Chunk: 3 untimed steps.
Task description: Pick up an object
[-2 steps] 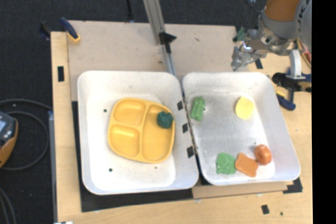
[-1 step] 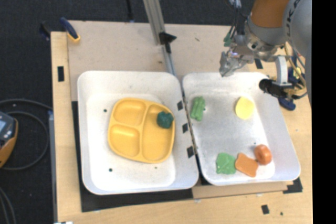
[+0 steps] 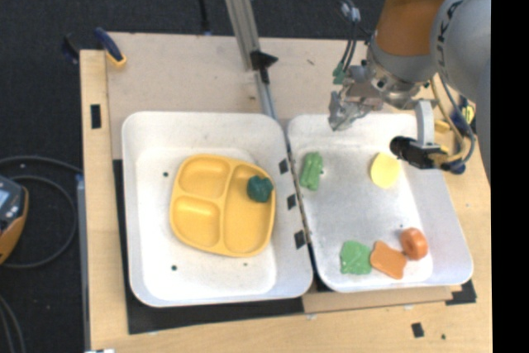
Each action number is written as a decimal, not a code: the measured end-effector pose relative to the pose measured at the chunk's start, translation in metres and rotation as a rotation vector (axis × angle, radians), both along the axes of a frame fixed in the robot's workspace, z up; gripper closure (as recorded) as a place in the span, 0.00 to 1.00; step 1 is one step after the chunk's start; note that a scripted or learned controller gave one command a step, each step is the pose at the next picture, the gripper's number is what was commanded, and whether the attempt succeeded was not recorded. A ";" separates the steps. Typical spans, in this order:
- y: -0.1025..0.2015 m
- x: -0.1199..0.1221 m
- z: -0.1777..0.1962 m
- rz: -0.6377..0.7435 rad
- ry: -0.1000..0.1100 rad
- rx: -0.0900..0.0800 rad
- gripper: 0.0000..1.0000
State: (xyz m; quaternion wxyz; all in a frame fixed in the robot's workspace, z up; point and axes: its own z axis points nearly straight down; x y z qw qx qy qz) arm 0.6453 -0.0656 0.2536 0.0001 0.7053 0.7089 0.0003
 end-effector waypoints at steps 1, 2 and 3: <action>0.047 -0.017 -0.012 0.001 0.001 0.000 1.00; 0.095 -0.030 -0.002 0.002 0.000 0.002 1.00; 0.154 -0.054 -0.004 0.003 0.001 0.001 1.00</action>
